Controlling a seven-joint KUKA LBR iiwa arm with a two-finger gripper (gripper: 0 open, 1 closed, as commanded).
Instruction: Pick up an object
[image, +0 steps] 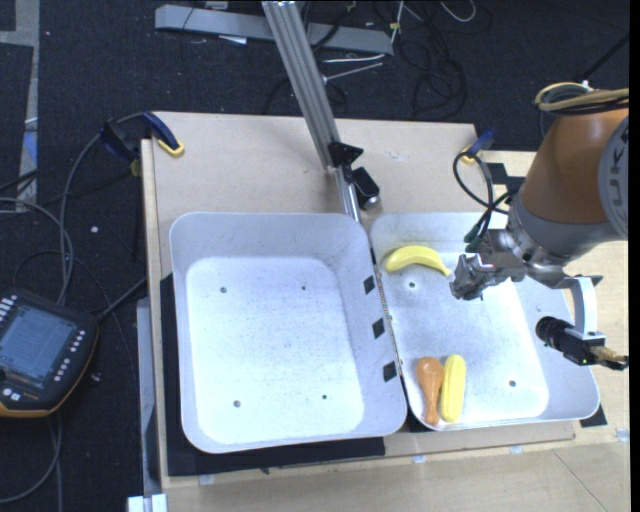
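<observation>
Hanging over the right bin (520, 330) near its far edge, the hand (468, 280) points down and toward the divider between the bins; whether it is released or clenched I cannot tell, and nothing is seen in it. The banana (415, 260) lies just beside it, toward the far left corner of this bin, its long axis running along the far edge. A yellow piece (453, 387) and an orange piece (431, 385) touch each other at the near edge, well apart.
</observation>
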